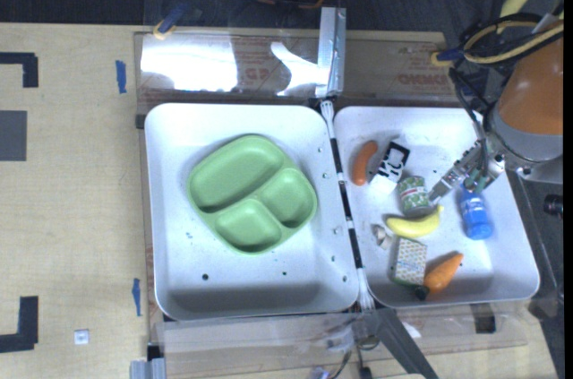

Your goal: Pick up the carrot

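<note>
Camera view — carrot [443,271] in rt bin [519,279], tool [452,180] above can [413,194]; grip state can't tell, labels unreadable.

Camera: single, fixed overhead, slanted.
Frames both white bins [166,189] whole, mid-range; seemingly faces the bench's [63,189] far edge.

Bright light falls from above. A shiny white glare sits on the clear plastic sheet [233,64] behind the bins. The white bins [170,189] have soft shadows. Everything looks a little fuzzy.
</note>
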You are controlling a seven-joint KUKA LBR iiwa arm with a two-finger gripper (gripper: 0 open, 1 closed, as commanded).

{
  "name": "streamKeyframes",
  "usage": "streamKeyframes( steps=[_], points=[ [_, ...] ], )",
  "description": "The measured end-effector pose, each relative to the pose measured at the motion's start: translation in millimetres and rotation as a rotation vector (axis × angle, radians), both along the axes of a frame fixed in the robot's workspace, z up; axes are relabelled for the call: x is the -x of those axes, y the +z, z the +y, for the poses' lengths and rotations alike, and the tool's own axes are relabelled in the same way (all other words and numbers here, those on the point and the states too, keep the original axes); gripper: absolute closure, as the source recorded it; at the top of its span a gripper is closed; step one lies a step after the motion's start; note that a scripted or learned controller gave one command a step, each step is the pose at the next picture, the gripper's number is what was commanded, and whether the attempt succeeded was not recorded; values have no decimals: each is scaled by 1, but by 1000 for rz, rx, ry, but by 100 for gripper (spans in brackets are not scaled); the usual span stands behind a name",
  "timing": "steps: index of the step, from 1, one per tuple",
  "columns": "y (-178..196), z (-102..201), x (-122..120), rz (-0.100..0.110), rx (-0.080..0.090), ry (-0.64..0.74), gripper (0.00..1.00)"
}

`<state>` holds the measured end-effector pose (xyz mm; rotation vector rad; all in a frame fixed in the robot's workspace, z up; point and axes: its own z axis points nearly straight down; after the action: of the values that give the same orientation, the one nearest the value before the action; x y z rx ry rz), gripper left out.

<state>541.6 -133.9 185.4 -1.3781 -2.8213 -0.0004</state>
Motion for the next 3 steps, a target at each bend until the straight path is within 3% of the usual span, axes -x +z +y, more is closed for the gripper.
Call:
streamKeyframes(
  steps=[1, 2, 3],
  points=[
    [10, 11, -45, -8, 2, 408, 100],
    [-23, -32, -102, -7, 2, 378, 100],
    [-13, -31, -104, -14, 4, 378, 100]
  ],
)
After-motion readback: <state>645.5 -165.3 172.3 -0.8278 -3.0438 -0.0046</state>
